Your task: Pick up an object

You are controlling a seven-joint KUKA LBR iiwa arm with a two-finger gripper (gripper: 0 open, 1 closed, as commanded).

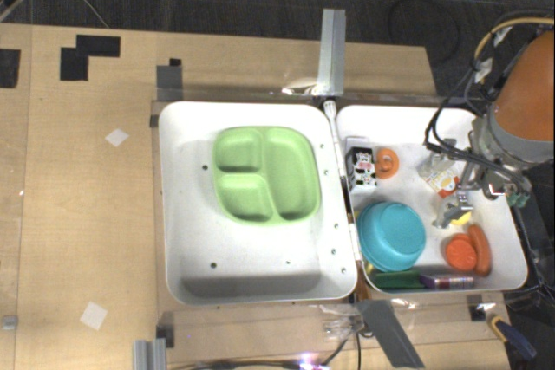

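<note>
Pincer [457,208] (grip state unclear) hangs in the crowded right bin [408,119], between blue bowl [392,235] and right rim

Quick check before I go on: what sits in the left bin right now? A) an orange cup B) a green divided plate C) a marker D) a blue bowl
B: the green divided plate lies in the left bin; the blue bowl sits in the right bin.
</note>
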